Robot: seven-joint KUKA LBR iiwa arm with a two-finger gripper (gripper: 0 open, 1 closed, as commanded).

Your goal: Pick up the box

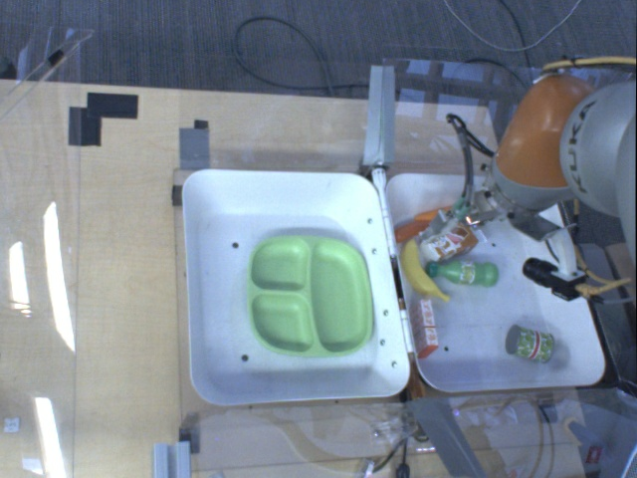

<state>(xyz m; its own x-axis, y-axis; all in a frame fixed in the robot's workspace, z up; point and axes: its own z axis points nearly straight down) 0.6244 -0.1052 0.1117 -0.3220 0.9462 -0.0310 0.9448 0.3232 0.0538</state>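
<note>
While the arm [557, 137] reaches in from the right over the right bin [587, 366], its gripper [468, 210] hangs low at the bin's upper left part, just above a small cluster of things. How the gripper stands cannot be told from this slanted view, since the wrist and its orange band hide most of it, and nothing can be seen held in it.

Right under the gripper's tip lies a small packet [448, 239] with red and white print, tilted, and beside that an orange thing [413, 225] pokes toward the wall between the bins. A banana [420, 273] curves just below them, near the left wall, and a green bottle [464, 273] lies on its side touching or nearly touching the banana's right edge.

The box [427, 327], narrow, white and red, lies flat along the left wall of the right bin, below the banana and well apart from the gripper. A small can [530, 344] lies on its side toward the bin's lower right.

Over in the left bin [209, 297] sits a green divided tray [309, 294].
</note>
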